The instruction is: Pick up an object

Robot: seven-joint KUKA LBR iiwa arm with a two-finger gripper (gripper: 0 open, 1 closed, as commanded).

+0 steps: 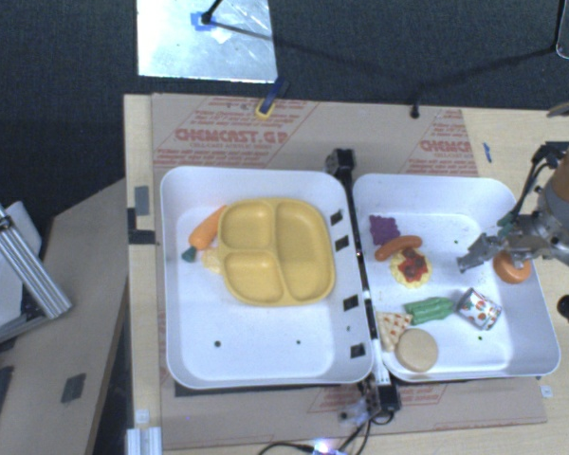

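We see the hand (pixel 476 254) low over the right bin (pixel 455 202), but cannot tell its state. An orange piece (pixel 513 268) lies just right of it, a wrapped item (pixel 479 309) just below. Left of it crowd a sausage (pixel 399 247), purple lump (pixel 385 227), pasta (pixel 411 269), pickle (pixel 429 307), cracker (pixel 393 329) and bun (pixel 417 350). The bin's top stays open. The arm is cut off rightward.

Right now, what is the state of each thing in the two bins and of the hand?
Yellow plate: upright, nothing in its compartments.
Carrot: lying beside the plate, touching its rim.
Hot dog: lying flat.
Can: on its side.
Orange piece: under the hand.
Hand: low over the right bin, holding nothing visible.
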